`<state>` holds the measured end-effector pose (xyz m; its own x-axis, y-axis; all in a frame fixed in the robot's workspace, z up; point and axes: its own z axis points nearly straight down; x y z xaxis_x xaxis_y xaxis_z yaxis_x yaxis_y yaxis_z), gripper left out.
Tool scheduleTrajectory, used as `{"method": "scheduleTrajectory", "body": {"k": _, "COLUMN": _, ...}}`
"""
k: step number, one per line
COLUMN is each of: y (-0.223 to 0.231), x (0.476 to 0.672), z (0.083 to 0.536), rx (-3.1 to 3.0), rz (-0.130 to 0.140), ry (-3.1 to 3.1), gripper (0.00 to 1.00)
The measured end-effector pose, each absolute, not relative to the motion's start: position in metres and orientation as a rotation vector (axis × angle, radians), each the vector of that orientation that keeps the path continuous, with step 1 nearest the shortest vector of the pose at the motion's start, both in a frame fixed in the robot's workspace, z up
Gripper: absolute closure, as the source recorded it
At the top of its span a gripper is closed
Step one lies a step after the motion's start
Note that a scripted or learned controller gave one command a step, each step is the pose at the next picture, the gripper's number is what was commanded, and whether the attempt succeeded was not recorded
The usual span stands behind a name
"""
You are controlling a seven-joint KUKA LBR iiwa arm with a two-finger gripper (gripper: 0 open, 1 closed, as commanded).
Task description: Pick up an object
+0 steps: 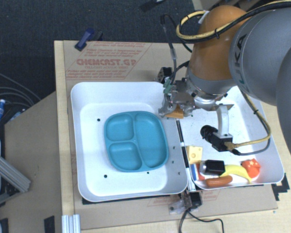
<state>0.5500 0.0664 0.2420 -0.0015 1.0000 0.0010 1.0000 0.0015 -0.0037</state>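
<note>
My gripper (177, 106) hangs over the ridge between the two bins, at the top left corner of the right bin (266, 144). A small orange-brown piece (174, 114) shows just under it; whether it is held I cannot tell. Along the right bin's front lie a yellow cheese wedge (195, 154), a black block (214, 167), a banana (234, 172), a sausage (218, 181) and a red-orange piece (252, 166). The arm's grey body and orange band hide the back of that bin.
The left bin (85, 130) bears a blue divided plate (135, 141) in its middle. A black cylinder on a grey bracket (214, 135) with a yellow cable hangs from the arm over the right bin. Cardboard lies behind the bins.
</note>
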Motion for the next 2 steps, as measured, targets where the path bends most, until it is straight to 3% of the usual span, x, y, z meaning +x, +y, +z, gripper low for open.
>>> {"method": "scheduleTrajectory", "body": {"k": 1, "y": 0.145, "x": 0.498, "z": 0.203, "rx": -2.218, "rz": 0.004, "ry": -2.220, "gripper": 1.00}}
{"method": "scheduleTrajectory", "body": {"k": 2, "y": 0.162, "x": 0.545, "z": 0.241, "rx": -2.220, "rz": 0.000, "ry": -2.222, "gripper": 1.00}}
